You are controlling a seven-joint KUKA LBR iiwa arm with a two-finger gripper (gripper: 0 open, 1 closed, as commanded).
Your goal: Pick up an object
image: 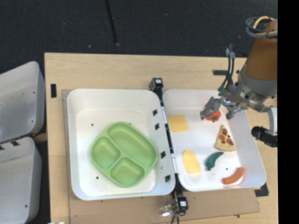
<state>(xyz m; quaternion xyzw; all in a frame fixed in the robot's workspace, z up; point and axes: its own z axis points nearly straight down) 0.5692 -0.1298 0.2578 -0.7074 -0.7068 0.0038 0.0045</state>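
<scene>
Though unlabelled, pincer (pixel 212 110) over red toy (pixel 214 117)

small red object (pixel 214 117), right bin's far side

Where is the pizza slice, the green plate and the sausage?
pizza slice (pixel 225 139), camera view, middle of its topping.
green plate (pixel 124 154), camera view, central divider.
sausage (pixel 233 176), camera view, middle of its length.

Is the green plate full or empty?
Empty. The green plate in the left bin shows three bare green compartments.
</scene>
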